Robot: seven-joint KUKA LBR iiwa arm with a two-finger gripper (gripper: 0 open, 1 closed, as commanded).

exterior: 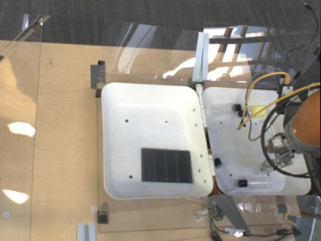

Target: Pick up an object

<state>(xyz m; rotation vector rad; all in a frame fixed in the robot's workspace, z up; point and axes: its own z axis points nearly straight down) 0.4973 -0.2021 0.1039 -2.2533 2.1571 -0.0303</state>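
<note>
A flat black ribbed rectangle [166, 165] lies in the left bin [150, 102], near its front wall. In the right bin [228, 139] a clear tube with a black cap [253, 184] rests along the front wall. A second clear tube [226, 108] lies near the back left corner. A pale yellow item [259, 109] sits at the back, partly behind cables. My gripper [279, 152] hangs over the right side of the right bin, below the orange band [307, 125], and looped cables hide much of it. Nothing shows in its grasp.
Black and yellow cables [266, 102] loop from the wrist over the right bin's back half. A small black piece [217, 161] sits by the wall between the bins. A metal post [201, 59] stands behind that wall. Wooden bench surface [50, 134] stretches to the left.
</note>
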